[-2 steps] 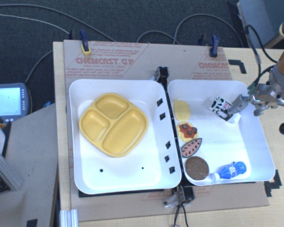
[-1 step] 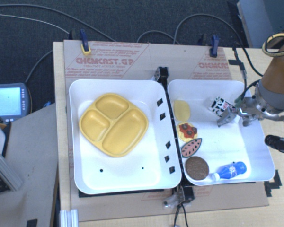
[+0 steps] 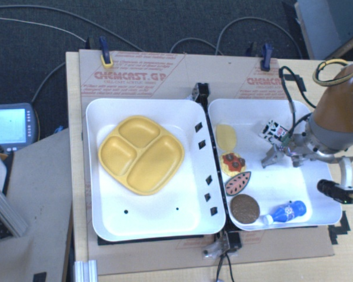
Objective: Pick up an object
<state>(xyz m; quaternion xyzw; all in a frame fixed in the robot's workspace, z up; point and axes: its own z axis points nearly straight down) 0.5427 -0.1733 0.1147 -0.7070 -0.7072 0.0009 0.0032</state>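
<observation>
My gripper hangs low over the middle of the right bin, at the end of the grey arm with the orange band. A small black-and-white object lies just behind it. To its left, along the bin's left wall, lie a pale yellow flat piece, a red-and-yellow pizza-like piece, a watermelon slice and a brown round cookie. A blue bottle lies at the front. I see nothing held in the gripper.
The left bin holds a yellow divided plate. A black divider with clips runs between the bins. Cables cross the dark floor behind the bench. A small screen stands at the far left.
</observation>
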